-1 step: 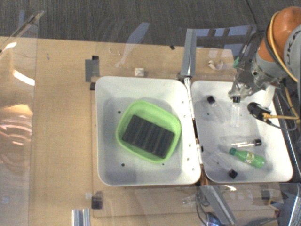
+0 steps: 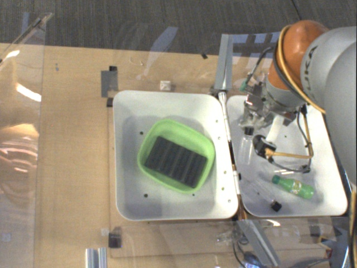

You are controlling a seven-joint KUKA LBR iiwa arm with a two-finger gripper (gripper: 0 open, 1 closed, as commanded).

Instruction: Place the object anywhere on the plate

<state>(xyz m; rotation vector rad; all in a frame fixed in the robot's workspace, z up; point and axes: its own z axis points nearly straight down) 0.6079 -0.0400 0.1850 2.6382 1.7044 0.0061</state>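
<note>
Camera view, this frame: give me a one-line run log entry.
plate: green, left bin | green bottle: lying in right bin | gripper: over right bin, above bottle | placement: not yet done

Left bin (image 2: pixel 125 166) holds a green plate (image 2: pixel 148 144) with a dark ribbed object (image 2: pixel 175 162) lying on it, frame centre. Right bin (image 2: pixel 329 205): gripper (image 2: pixel 251 128) hangs over its upper left part. Green bottle (image 2: pixel 293 186) lies lower right; small black piece (image 2: pixel 275 206) just below it.

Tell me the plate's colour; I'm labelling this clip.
Lime green, with a dark ribbed centre, in the camera view: plate.
</note>
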